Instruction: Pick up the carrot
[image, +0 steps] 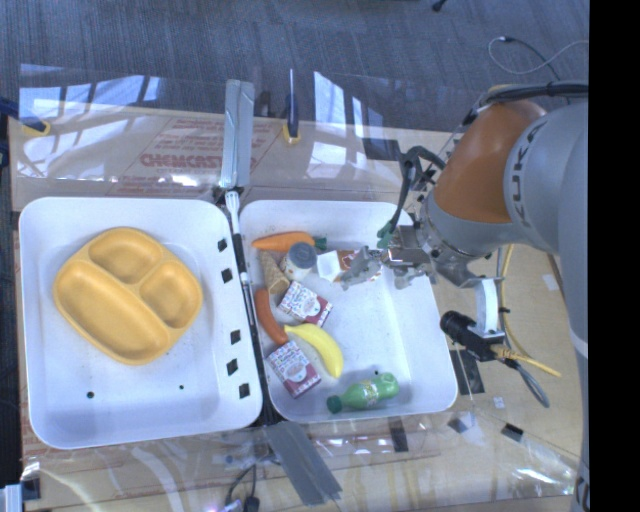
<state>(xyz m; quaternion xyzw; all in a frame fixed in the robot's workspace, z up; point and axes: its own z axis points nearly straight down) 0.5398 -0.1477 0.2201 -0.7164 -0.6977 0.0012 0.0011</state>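
**Gripper above a crowded bin**

Carrot lies at the right bin's far-left corner, beside a jar. Gripper hovers nearby; its grip state cannot be told. Risk: crowding neighbours could deflect the grasp.

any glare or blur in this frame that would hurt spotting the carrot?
Camera view: window glare streaks the clear sheet behind the bins, not the carrot, which reads evenly lit; the gripper looks soft, its outline smeared.

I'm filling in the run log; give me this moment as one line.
task: pick up carrot | gripper: over right bin, nothing visibly held | carrot: lying at bin's far edge
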